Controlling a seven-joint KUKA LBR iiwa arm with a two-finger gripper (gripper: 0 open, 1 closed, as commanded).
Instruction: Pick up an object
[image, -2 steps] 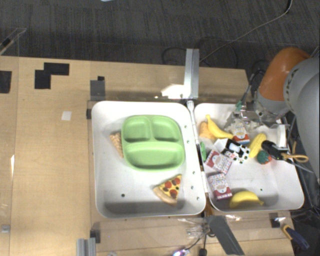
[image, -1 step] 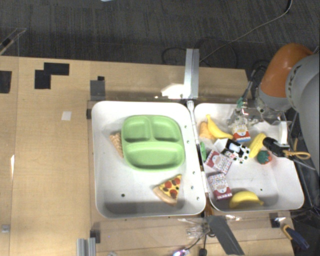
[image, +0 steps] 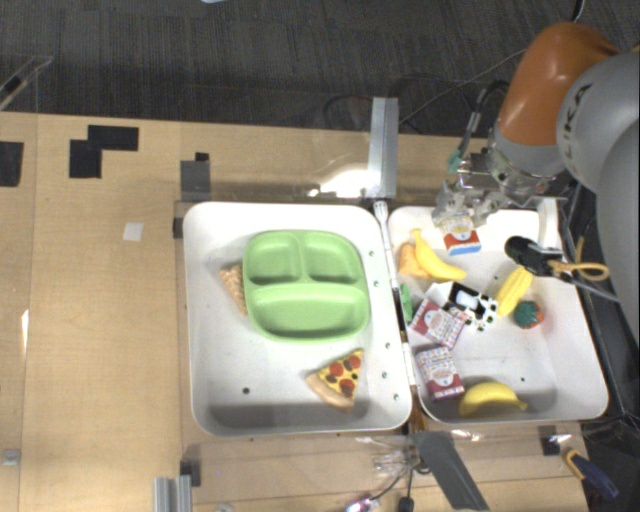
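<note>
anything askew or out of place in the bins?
Mostly ordinary clutter. One oddity: a tan, flat item in the left bin is wedged partly under the green divided plate's left edge. The pizza slice lies loose beside the plate rather than on it.

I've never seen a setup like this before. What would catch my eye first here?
Probably the big green divided plate in the middle of the left bin, with a toy pizza slice near that bin's front. Next, the grey arm with its orange band leaning in at the upper right, its hand over the far corner of the right bin, which is crowded with bananas and small cartons.
</note>
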